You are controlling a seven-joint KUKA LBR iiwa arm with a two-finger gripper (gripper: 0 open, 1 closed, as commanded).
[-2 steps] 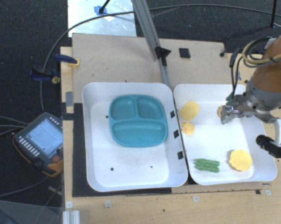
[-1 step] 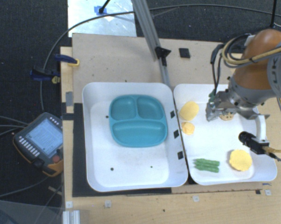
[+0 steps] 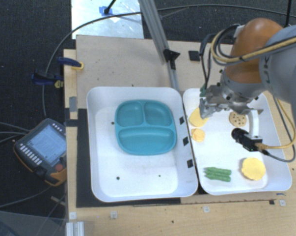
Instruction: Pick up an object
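The arm [image 3: 265, 58] was seen reaching in from the upper right of the frame, with the gripper [image 3: 208, 109] lowered over the upper left corner of the right bin [image 3: 285, 181]. Whether anything was grasped could not be told. A yellow wedge [image 3: 197, 117] lay directly under it, a small yellow disc [image 3: 199, 135] just below.

A miss was judged likely: so close to the bin wall, the wedge could be pushed aside rather than pinched. The tips were hidden by the gripper body, and a brown biscuit [image 3: 238, 118] was partly covered.
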